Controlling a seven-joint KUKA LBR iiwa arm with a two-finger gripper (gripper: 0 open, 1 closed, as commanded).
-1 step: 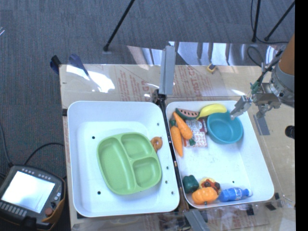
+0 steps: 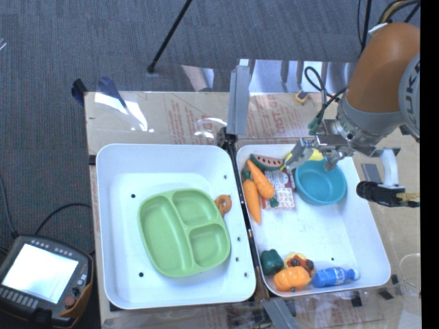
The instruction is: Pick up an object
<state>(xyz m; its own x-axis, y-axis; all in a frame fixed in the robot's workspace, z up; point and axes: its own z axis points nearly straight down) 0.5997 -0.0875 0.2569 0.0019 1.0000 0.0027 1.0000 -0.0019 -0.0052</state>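
I see the tool (image 2: 317, 157) at the upper right of the frame, its fingers spread above the right bin (image 2: 357, 242). The blue bowl (image 2: 320, 184) lies just below it, apparently untouched, with the carrots (image 2: 255, 187) further left.

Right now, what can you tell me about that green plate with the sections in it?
The green plate is a pale green divided tray that looks like smooth plastic, with rounded corners and three compartments: one long, two smaller. It lies flat, right side up and turned at a slant, on the floor of the left white bin. Nothing sits in its compartments. A small orange ring-shaped toy lies right at its upper right edge.
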